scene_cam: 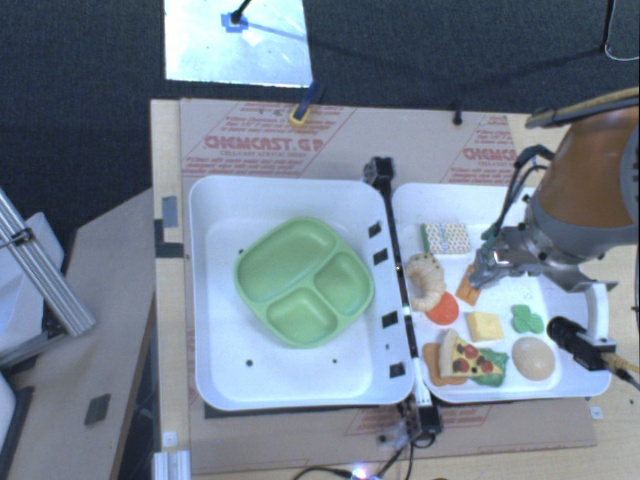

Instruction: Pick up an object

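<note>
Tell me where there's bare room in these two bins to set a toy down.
The left bin has bare floor all round the green divided plate, widest along its far edge and near-left corner. The right bin is crowded: pizza slice, egg, cheese cube, shrimp and the hand fill it.

The brown protective sheet (330, 133) covering the table carries red print: "CHEMCAST GP" reads clearly at the far left, beyond the left bin. The same red lettering repeats at the far right, partly cut off. The smaller lines beneath are too fine to read.
</note>
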Robot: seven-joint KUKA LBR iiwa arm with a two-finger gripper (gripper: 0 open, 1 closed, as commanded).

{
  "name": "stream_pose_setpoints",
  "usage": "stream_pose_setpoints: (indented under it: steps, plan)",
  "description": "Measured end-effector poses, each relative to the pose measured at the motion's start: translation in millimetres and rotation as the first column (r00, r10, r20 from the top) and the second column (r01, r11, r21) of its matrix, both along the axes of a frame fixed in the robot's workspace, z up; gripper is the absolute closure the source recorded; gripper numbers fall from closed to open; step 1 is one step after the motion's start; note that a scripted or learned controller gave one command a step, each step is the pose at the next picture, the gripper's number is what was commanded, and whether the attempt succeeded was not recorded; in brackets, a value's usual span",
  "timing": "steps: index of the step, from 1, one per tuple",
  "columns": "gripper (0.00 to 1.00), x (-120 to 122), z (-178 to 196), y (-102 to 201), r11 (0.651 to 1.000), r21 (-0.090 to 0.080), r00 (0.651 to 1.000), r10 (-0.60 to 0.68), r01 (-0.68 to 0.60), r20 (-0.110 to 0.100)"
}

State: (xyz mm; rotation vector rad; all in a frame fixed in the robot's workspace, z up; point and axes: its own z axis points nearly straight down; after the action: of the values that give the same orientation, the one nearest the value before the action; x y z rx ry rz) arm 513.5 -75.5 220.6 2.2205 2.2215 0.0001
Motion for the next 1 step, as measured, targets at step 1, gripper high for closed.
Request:
stream_pose_setpoints:
  steps: [1]
  plan:
    - [1.0,-2.7,-5.0,14.5,1.0,0.001,1.0,0.004,-0.004,0.001]
